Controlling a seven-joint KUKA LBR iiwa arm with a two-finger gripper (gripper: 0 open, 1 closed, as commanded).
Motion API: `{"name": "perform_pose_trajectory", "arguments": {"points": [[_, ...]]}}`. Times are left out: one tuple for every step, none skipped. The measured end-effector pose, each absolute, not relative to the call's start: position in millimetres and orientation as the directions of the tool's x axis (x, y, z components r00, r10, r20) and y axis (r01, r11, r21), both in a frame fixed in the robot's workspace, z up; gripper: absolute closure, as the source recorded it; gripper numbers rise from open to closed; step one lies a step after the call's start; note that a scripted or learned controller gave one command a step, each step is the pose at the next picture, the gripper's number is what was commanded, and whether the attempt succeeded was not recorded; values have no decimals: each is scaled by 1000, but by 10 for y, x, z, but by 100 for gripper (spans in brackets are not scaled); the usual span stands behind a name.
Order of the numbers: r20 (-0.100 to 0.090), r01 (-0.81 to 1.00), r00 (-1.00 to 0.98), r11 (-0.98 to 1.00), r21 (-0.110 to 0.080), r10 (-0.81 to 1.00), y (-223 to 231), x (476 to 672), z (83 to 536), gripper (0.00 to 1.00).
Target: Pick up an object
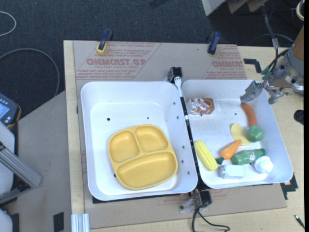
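— What's on the bench?

— Two white bins (91, 129). Left one has a yellow tray (142, 156); the toys lie in the right.

— And your gripper (263, 93)?

— Spread, empty, over the right bin's far corner, just above the carrot (248, 114). I'd drop straight, straddle it across its width, then close.

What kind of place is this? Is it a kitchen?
Probably a robot lab, not a kitchen. The food in the right bin looks like toys, the board is clamped down, and a gripper reaches in.
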State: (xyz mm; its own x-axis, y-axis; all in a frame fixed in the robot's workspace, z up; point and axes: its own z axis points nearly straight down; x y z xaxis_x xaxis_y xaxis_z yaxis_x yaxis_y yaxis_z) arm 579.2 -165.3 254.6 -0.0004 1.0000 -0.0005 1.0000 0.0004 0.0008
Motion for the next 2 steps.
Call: {"name": "perform_pose_trajectory", "arguments": {"points": [[1, 1000, 9, -9, -6, 1000, -2280, 4966, 2397, 0], [-10, 1000, -1, 1, 21, 1000, -2250, 4794, 4901, 0]]}}
